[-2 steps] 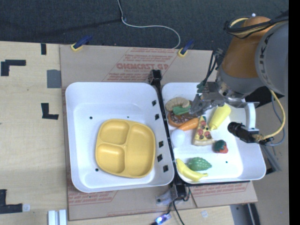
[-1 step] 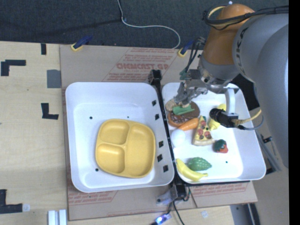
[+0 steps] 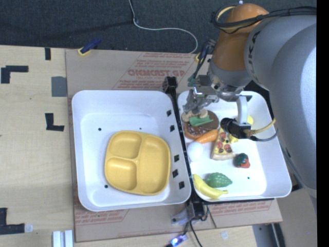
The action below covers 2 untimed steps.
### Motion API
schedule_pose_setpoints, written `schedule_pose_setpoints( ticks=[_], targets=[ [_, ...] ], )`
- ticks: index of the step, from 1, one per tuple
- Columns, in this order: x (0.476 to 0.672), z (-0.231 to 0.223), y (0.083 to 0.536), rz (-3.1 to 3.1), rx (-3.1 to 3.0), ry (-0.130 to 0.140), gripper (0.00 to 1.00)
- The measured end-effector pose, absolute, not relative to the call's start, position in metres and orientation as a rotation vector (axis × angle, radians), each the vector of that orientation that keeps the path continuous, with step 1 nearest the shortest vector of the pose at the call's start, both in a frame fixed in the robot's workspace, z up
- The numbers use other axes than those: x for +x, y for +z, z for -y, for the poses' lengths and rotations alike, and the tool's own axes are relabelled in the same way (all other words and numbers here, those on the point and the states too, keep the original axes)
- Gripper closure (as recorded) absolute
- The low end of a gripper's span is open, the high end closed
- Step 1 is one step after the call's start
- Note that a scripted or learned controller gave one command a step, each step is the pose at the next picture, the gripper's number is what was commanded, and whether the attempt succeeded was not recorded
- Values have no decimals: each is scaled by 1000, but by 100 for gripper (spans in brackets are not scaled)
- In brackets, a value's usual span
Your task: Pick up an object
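Note:
The right bin (image 3: 272,187) holds several toy foods. At its far left lies a brown round piece (image 3: 195,131) with a green piece (image 3: 204,121) on top and an orange carrot (image 3: 208,136) against its near side. My gripper (image 3: 198,108) hangs right over the green piece, at or just above it. Nearer the camera are a pizza slice (image 3: 222,147), a red strawberry (image 3: 242,160), a white egg (image 3: 195,151), a green leafy piece (image 3: 218,179) and a yellow banana (image 3: 208,190).
The left bin (image 3: 87,107) holds a yellow divided plate (image 3: 138,162). The shared wall between the bins (image 3: 179,148) runs just left of the gripper. The grey arm (image 3: 293,60) covers the right bin's far right side. A black cable (image 3: 154,27) lies behind the bins.

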<state>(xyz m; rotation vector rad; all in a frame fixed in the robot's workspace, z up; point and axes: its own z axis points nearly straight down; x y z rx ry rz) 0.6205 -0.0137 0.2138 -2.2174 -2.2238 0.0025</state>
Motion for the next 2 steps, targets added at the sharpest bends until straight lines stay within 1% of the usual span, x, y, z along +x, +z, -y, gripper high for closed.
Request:
schedule_pose_setpoints(
  ticks=[2],
  targets=[
    [625,14,215,2223,-2220,3,100]
  ],
)
